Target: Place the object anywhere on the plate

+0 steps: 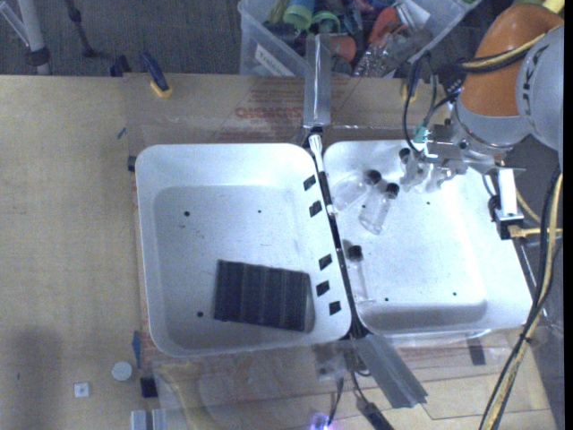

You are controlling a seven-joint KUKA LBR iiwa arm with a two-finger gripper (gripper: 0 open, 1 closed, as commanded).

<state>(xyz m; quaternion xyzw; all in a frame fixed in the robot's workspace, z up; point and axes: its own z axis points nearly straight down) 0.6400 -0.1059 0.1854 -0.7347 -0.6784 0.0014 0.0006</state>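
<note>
The pincer (421, 170) hangs over the right bin (466, 303); I cannot tell its state. A clear bottle (376, 215) lies just left below it, the dark plate (261, 296) well apart leftward.

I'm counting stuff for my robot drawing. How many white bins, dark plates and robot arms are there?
White bins: 2, the left bin and the right bin
Dark ridged plates: 1, the plate in the left bin
Robot arms: 1, the arm
Total: 4
</note>
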